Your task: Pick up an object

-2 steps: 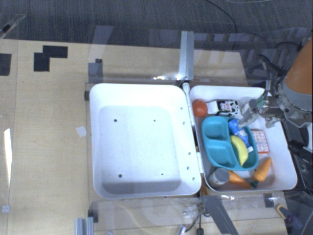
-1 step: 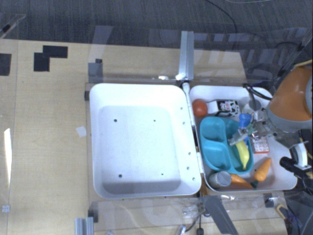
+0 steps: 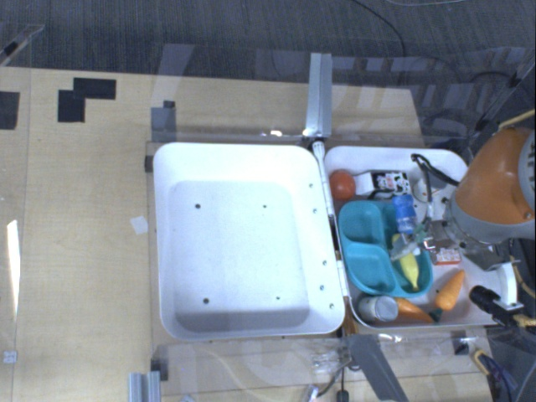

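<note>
Over the glossy teal plastic tray (image 3: 368, 249) hangs the gripper (image 3: 416, 239).

Even, fairly bright light from overhead, soft and without hard shadows. The left bin (image 3: 239, 241) glows near-white, a faint grey shade lying along its near inner wall. Pale glassy reflections streak the bench (image 3: 75, 224) at the far left and top. The picture is a bit soft and grainy; small items in the right bin (image 3: 435, 159) blur together.
</note>
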Tool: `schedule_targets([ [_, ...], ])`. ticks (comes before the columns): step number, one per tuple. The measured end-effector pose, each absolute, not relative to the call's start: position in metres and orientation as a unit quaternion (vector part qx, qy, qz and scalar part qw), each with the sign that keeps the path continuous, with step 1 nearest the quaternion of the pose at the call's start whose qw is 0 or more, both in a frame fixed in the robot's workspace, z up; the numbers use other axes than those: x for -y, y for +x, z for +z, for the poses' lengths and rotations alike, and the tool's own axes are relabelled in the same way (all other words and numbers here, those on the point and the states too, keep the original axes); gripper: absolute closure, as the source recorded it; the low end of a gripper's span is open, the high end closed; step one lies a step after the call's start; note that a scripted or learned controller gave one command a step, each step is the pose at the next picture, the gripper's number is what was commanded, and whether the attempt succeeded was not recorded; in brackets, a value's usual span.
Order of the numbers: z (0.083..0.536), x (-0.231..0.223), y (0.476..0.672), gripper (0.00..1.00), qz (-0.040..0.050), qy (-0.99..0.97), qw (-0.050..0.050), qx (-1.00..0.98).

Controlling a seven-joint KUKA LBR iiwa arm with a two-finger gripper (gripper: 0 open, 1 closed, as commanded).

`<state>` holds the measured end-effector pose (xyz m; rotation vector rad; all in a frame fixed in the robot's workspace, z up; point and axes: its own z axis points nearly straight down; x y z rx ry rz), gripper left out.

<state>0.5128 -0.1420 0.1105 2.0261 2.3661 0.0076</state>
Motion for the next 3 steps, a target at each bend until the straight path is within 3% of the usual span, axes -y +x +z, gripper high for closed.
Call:
schedule_targets([
  [1,0.121,0.147,0.515,1.00,0.0017,0.652,0.021,-0.758],
  [2,0.240,0.069,0.547,1.00,0.0023,0.663,0.001,-0.748],
  [3,0.346,0.099,0.516,1.00,0.0020,0.608,0.004,-0.794],
])
